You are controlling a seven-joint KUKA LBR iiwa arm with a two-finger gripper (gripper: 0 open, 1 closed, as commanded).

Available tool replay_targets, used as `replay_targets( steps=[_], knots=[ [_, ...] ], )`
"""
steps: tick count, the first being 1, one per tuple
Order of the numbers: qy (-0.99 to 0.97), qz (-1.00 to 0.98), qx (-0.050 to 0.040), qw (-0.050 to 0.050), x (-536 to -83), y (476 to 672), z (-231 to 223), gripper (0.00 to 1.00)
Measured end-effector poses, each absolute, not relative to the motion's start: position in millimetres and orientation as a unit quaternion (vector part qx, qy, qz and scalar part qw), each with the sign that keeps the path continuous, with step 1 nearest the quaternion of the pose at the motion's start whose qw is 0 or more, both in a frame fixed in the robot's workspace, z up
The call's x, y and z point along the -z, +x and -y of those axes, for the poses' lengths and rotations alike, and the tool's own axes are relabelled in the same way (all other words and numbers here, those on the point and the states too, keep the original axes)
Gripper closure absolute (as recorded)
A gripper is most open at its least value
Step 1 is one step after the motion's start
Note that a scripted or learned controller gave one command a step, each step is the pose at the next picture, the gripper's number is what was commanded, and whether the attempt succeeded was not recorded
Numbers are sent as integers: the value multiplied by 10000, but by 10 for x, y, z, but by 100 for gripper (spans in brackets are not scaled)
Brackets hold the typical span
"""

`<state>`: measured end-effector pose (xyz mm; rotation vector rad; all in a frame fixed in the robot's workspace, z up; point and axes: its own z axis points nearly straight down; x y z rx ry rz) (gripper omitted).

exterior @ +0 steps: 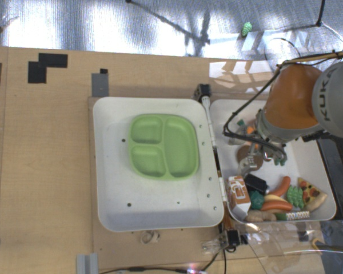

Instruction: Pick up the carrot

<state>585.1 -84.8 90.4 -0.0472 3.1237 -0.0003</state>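
The carrot (274,205) is an orange piece with a green end. It lies near the front edge of the right bin (326,170), among a pile of toy foods. The gripper (253,156) hangs under the grey and orange wrist, over the middle-left of that bin. It is behind the pile and to the carrot's upper left, apart from it. The wrist and cables hide the bin floor directly under the gripper.
Around the carrot lie a red-orange sausage (280,186), a black piece (255,182), a small carton (238,190), a green broccoli (294,196), a pizza slice (312,195) and a beige piece (255,216). The left bin (111,210) holds a green divided plate (163,145).
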Motion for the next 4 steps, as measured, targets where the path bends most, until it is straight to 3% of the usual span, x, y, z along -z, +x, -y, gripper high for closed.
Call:
replay_targets(
  steps=[1, 2, 3, 4],
  knots=[
    [1070, -9942, -5, 79, -895, 6062, 1154, 0],
    [1033, -9945, -8, 150, -1041, 6110, 1133, 100],
    [1031, -9946, -9, 143, -1034, 6106, 1130, 0],
    [3024, -9532, -12, 8, -881, 6363, 1357, 0]
  ],
)
